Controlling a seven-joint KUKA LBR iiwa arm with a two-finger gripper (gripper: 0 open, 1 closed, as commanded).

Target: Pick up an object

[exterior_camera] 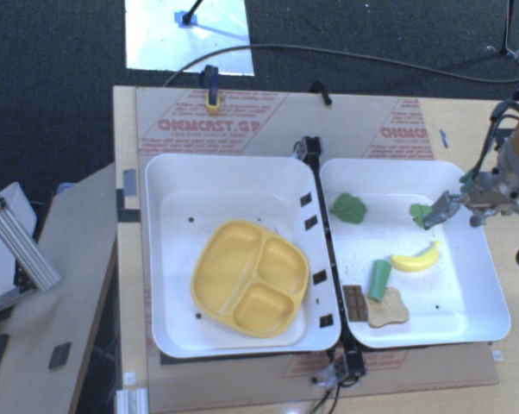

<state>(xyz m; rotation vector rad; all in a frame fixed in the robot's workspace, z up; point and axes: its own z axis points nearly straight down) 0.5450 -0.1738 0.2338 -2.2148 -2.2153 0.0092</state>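
Observation:
The right bin holds several toy foods. A leafy green piece lies at its back left. A yellow banana lies in the middle, with a green cylinder just left of it. A slice of toast and a brown chocolate bar sit at the front left. A small green piece lies at the back right. My gripper reaches in from the right, its tip right beside that small green piece, low over the bin.
The left bin holds a yellow divided plate. Black clips run along the divider between the bins. A cable crosses the bench behind the bins. An aluminium rail stands at the far left.

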